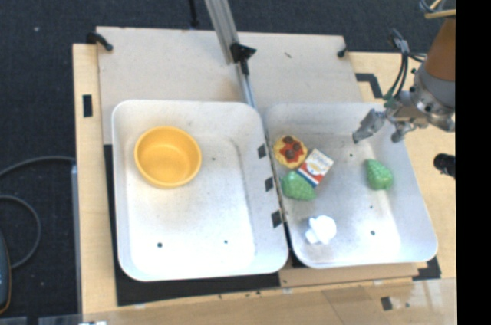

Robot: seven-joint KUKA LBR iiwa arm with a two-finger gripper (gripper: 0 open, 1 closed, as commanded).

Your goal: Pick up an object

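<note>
Two shallow white bins sat side by side on the table, the left bin [238, 254] holding a yellow bowl [167, 155] toward its upper left. The right bin [414, 239] held the clutter: a red and yellow toy [291, 151] near its left wall, a small striped carton [315, 167] just beside it, a green lump [298, 186] touching the carton's lower edge, and a white crumpled thing [321, 229] lower down. A second green object [378, 174] lay apart toward the right. The gripper [380, 129] hovered above the bin's upper right, near that object, fingers spread open and holding nothing. The arm [439, 63] entered from the frame's right edge.
</note>
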